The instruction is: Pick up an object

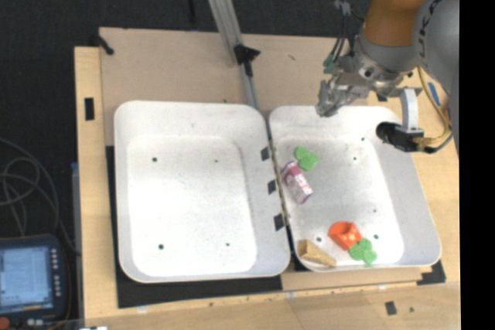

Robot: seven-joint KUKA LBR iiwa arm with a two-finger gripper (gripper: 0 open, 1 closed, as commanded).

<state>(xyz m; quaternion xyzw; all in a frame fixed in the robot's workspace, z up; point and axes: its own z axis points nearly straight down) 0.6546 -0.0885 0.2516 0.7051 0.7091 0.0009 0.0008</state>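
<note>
Objects all sit in the right bin (pixel 402 189): green piece (pixel 307 159) and pink-white wrapped item (pixel 297 182) near the divider, orange piece (pixel 343 233), second green piece (pixel 363 251) and tan wedge (pixel 315 252) along the front edge. From the camera view I read the gripper (pixel 331 103) as hovering over the bin's back rim, carrying nothing. I'd call this pre-approach; next it needs to travel forward and descend over one target. Open or closed I can't tell; the tip is too small and blurred.
</note>
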